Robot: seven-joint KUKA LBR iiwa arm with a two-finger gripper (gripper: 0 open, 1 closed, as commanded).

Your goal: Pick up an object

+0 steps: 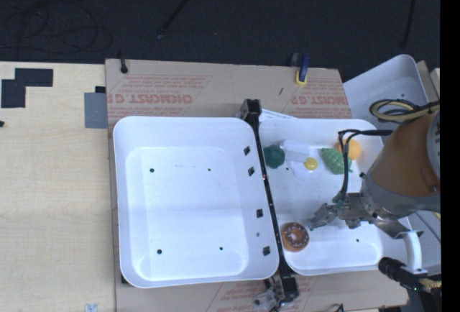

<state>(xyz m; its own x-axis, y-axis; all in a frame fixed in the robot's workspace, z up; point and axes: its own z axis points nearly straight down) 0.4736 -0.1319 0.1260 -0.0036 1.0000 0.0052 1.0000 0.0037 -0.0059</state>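
Arm (pixel 406 167) cut off at right edge (hides part of right bin (pixel 338 260))

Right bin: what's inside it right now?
In the right bin: a brown ring-shaped donut, a dark green piece, a small yellow ball, a light green piece and an orange piece. The arm covers the bin's right part.

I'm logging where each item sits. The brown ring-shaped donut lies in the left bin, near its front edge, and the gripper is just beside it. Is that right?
Not quite. The camera view shows the donut in the right bin, near its front edge, close to the divider. The rest holds: the gripper is just beside it.
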